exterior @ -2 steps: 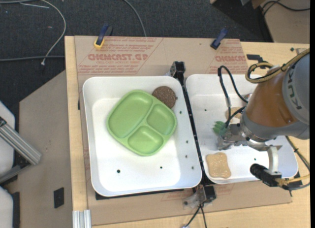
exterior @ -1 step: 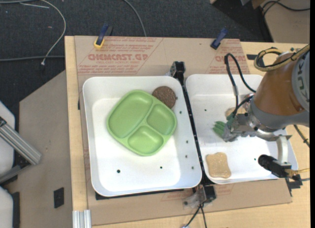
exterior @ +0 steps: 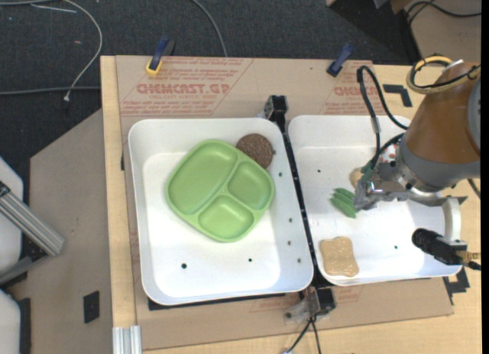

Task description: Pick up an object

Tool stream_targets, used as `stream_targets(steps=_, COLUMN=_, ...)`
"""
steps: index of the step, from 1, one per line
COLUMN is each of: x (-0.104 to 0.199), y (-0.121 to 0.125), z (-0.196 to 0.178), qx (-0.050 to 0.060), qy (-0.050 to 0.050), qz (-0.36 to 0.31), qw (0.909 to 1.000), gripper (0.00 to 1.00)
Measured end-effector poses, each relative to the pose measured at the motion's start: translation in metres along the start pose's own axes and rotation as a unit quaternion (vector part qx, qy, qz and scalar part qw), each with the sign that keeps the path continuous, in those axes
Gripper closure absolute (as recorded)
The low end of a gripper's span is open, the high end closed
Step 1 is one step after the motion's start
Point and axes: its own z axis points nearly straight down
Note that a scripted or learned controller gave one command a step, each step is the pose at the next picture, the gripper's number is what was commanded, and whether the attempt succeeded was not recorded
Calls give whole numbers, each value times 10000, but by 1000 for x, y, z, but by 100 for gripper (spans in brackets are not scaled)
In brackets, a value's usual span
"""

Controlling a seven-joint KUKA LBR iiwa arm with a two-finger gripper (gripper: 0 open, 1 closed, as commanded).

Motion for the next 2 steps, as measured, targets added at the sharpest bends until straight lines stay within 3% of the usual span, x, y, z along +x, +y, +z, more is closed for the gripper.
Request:
stream_targets(steps=1, x=2, y=1, z=-63, qx=-6, qy=-1, qz=-2, qw=10000, gripper=100)
stream_targets(steps=2, x=59, y=4, z=-51, qx=39, qy=19, qz=-21, qw=10000, gripper=100)
